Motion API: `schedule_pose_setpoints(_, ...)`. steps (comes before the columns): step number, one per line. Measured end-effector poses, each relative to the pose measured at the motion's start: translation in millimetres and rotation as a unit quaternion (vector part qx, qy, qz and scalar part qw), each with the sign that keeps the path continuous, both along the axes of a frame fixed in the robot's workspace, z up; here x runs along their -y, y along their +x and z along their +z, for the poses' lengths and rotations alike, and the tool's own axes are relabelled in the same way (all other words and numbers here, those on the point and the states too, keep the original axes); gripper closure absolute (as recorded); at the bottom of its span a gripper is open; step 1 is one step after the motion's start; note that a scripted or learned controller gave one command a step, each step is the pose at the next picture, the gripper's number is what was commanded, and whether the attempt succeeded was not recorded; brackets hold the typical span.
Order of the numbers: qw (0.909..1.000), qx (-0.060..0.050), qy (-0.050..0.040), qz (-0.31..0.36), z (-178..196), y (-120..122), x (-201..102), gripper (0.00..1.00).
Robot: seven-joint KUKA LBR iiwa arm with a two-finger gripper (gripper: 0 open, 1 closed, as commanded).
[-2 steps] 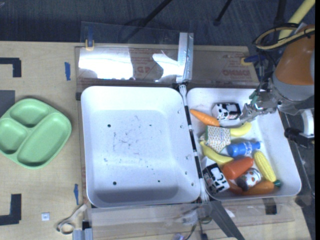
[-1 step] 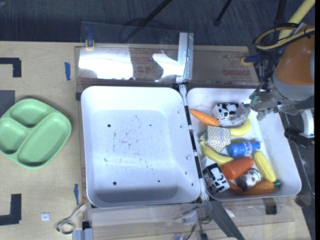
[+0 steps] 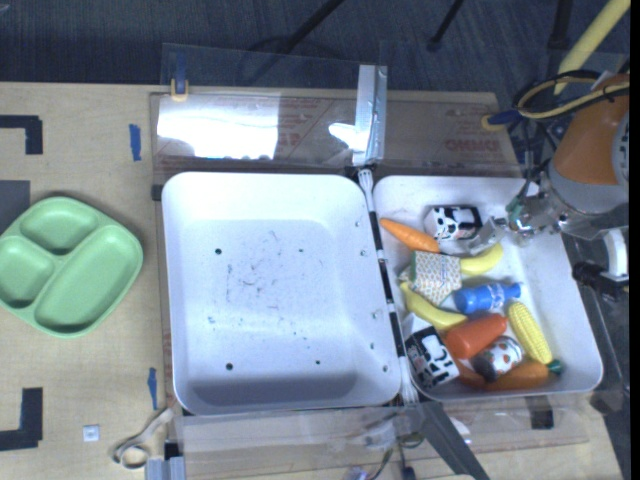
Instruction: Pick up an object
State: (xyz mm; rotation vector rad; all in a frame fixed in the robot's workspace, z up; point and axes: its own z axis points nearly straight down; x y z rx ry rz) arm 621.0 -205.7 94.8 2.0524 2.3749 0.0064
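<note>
The end effector (image 3: 515, 216) sits over the right bin (image 3: 578, 313), grip state unclear. Glossy plastic toys fill it: a curved banana (image 3: 484, 260), a ridged corn cob (image 3: 530, 332).

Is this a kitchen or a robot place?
Most likely a robot lab, not a kitchen. A grey and orange robot arm reaches over two white bins, the food in the right one looks like plastic toys, and stand legs show behind the bench.

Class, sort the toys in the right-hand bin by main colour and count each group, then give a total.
Orange: 3 (carrot)
Yellow: 3 (bananas, corn)
Black-and-white: 2 ()
Blue: 1 (bottle)
Patterned: 1 (packet)
Total: 10
</note>
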Motion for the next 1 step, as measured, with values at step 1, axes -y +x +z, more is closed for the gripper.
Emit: schedule_pose_setpoints(1, 1.0, 0.001, -0.0006, 0.001, 10.4, 1.1, -0.5, 1.0)
